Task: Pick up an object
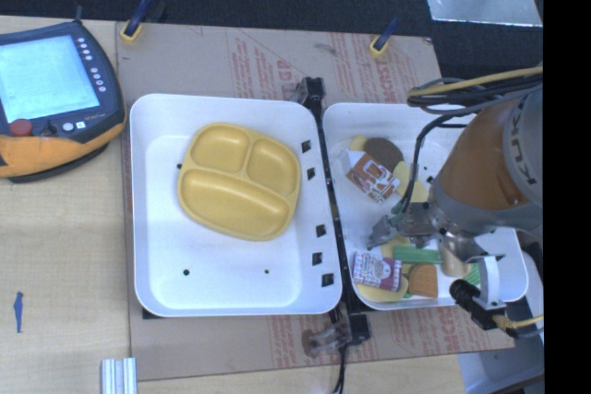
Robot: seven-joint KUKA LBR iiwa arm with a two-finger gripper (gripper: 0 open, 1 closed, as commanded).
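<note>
The right bin (340,120) holds a jumble of small items. Among them are a brown round piece (382,149), a red-and-white packet (371,176), a pink-and-white packet (373,269), an orange block (424,280) and a green piece (413,252). My gripper (392,231) hangs low over the middle of this pile, just above the pink-and-white packet and left of the green piece. The arm's orange band (485,161) covers the bin's right part. I see nothing held.
A yellow divided plate (242,180) lies in the left bin (222,291). A teach pendant (51,92) with a lit screen rests on the bench at the far left. Cables (462,88) loop over the right bin's far edge.
</note>
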